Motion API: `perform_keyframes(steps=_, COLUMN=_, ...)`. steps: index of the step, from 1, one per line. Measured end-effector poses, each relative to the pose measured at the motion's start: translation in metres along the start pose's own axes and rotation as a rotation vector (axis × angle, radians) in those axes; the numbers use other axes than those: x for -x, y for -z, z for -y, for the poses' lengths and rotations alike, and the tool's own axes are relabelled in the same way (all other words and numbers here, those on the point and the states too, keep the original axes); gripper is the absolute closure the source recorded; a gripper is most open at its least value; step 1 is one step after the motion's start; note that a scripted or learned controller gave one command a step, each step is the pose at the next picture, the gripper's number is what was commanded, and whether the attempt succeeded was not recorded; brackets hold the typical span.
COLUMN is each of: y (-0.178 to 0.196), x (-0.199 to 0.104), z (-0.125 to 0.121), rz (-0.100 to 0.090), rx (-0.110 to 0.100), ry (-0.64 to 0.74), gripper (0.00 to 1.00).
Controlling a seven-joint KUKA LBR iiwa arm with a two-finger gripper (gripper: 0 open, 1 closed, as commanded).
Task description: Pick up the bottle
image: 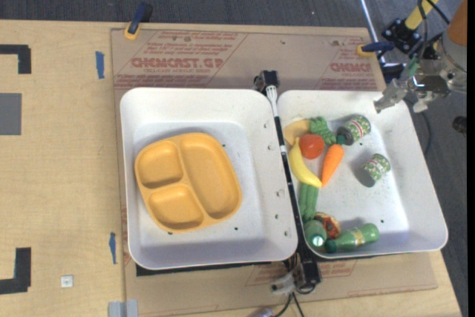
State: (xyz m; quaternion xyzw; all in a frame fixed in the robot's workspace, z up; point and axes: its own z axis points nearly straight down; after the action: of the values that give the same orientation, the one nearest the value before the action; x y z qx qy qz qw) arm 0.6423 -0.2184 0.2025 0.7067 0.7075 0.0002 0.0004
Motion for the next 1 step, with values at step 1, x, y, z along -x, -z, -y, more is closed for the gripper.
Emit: perform_keyframes(steps=1, y=0.0109, x=0.0000, z=-0.0009, rz=0.002, rx=0.003, ry=0.002, gripper=1.00)
